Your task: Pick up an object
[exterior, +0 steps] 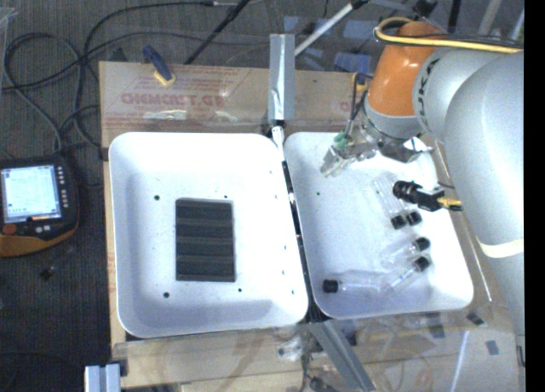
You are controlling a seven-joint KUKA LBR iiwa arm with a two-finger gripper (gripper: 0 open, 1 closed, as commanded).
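Clear vials (400,245) crowding right bin (341,237)

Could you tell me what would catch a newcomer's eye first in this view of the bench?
The big grey arm with its orange band dominates the upper right, its hand over the far end of the right bin. In the left bin a dark ribbed rectangular block stands out against the white. Several clear vials with black caps lie scattered in the right bin's near half.
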